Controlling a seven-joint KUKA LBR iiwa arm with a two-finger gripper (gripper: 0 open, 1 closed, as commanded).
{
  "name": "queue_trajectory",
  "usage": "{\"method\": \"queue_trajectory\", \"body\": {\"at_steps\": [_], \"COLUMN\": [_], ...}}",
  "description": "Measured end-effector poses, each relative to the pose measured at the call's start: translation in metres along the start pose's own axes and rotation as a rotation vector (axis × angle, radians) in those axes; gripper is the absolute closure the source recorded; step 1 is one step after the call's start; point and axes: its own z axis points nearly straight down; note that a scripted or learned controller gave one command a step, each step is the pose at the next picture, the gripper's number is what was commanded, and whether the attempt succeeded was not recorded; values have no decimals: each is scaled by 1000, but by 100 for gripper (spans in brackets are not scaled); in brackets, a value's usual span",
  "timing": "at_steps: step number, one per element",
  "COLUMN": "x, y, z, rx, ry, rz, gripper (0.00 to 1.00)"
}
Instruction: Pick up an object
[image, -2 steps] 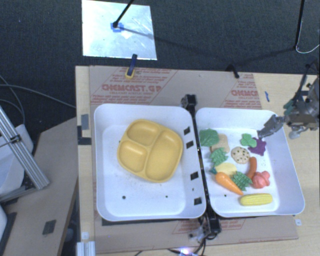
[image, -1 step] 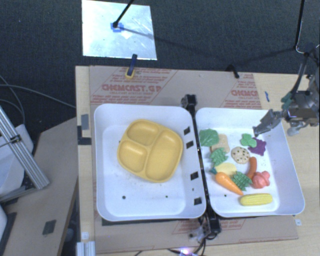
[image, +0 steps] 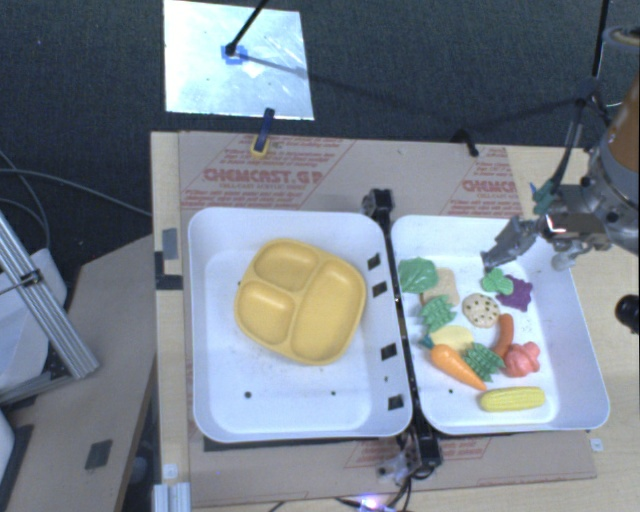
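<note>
Judging from how things lie, the pick is not yet done: every toy food piece rests on the floor of the right bin (image: 578, 330), and nothing shows between the gripper's fingers. The gripper (image: 512, 243) hangs over the upper part of that bin, reaching in from the right, its dark fingers angled down and to the left; whether the jaws are spread or pressed together I cannot tell, since they read as one dark wedge. Nearest it lie a small green piece (image: 497, 281) just below the fingertips and a purple piece (image: 517, 292) beside that, either a likely target. Further off sit a green leafy piece (image: 417, 273), a cookie (image: 481, 309), a carrot (image: 458, 365), a red piece (image: 522, 357) and a corn cob (image: 512, 399) near the bin's front edge. The left bin (image: 215, 400) holds a yellow divided plate (image: 300, 300). What remains is the descent, the closing and the lift.
</note>
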Motion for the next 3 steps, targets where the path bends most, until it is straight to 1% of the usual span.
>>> {"method": "queue_trajectory", "body": {"at_steps": [1, 2, 3], "x": [76, 145, 188], "y": [0, 1, -1], "z": [-62, -106, 53], "rx": [-4, -2, 19], "ry": [3, 3, -3], "rz": [-5, -4, -1], "gripper": [0, 0, 0]}}
